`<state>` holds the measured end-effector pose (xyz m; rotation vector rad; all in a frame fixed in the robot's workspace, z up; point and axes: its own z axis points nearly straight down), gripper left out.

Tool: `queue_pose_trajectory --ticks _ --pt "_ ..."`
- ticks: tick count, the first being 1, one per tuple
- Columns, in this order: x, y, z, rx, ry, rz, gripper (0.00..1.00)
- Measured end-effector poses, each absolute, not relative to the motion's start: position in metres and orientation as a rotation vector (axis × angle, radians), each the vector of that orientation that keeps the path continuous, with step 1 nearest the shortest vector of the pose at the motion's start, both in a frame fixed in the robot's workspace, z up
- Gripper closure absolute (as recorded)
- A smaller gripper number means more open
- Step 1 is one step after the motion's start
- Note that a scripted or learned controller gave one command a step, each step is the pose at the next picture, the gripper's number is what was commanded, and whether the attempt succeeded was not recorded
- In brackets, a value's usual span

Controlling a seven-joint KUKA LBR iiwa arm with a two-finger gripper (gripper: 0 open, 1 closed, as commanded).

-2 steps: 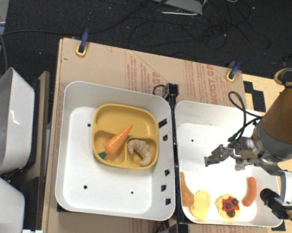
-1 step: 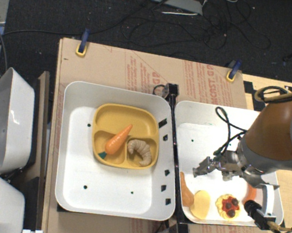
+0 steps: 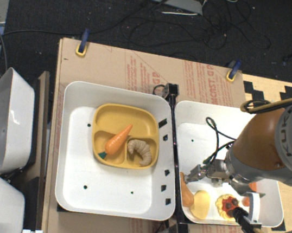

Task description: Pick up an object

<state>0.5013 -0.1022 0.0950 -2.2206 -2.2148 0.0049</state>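
A cardboard-covered bench bears two shallow white bins side by side. The left bin serves as landmark. The right bin lies just beside it, touching along a black central divider. The grey arm, with its orange band, reaches in over the right bin and covers much of that bin's floor. A yellow sectioned plate sits inside the left bin, toward its far half. An orange carrot lies slanted across the plate's left compartment, and a pale curled shrimp rests in the right compartment, just beside the carrot.

In the right bin, near its front edge, lie a pale yellow rounded piece, a slim orange piece against the wall nearest the left bin, and a red-and-yellow item; their identities cannot be told. The gripper hangs low above these items, near the slim orange piece. Whether it is released or clenched cannot be told, and nothing is visibly grasped.
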Motion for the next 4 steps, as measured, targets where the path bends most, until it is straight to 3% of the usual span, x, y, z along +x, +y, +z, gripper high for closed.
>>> queue_pose_trajectory --ticks 1,2,3,4 --pt "0.502 -0.102 0.108 -2.224 -2.216 0.001 1.00" --pt "0.513 -0.100 0.156 -2.221 -2.228 -0.005 1.00" --pt "0.506 -0.107 0.208 -2.223 -2.227 -0.004 1.00" --pt "0.507 -0.107 0.227 -2.220 -2.227 -0.003 1.00"
